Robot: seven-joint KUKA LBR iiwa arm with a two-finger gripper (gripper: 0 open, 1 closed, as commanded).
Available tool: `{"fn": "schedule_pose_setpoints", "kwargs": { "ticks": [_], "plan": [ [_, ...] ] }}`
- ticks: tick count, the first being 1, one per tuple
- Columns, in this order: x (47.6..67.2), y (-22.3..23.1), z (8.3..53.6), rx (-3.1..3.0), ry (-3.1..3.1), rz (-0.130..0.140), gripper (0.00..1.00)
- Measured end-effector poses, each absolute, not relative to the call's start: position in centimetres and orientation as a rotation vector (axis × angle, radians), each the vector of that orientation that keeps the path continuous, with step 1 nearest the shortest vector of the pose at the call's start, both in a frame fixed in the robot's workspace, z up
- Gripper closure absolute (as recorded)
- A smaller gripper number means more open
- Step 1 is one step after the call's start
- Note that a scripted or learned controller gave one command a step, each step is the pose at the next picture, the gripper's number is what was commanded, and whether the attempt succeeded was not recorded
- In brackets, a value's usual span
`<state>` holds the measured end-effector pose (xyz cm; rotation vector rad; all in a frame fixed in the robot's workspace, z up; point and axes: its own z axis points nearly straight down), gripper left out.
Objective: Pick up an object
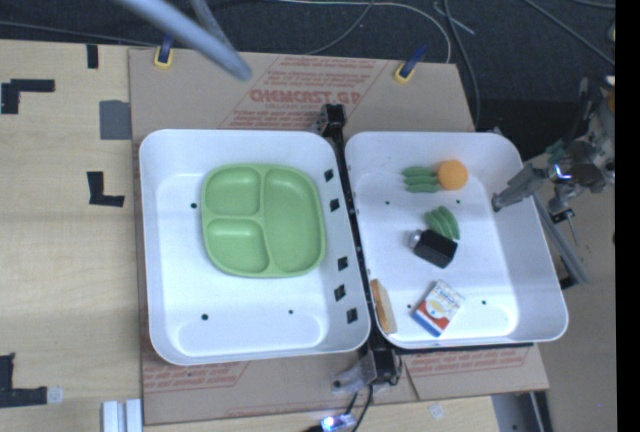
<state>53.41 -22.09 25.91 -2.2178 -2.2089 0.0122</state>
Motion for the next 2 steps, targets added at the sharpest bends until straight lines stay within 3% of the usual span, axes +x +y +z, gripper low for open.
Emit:
{"fn": "schedule_pose_setpoints", "kwargs": {
  "ticks": [1,2],
  "plan": [
    [53.6,-22.0,26.7,-2.22,-2.222,0.002,0.0],
    [54.6,-22.0,21.9,-2.22,-2.222,0.003,0.0]
  ]
}}
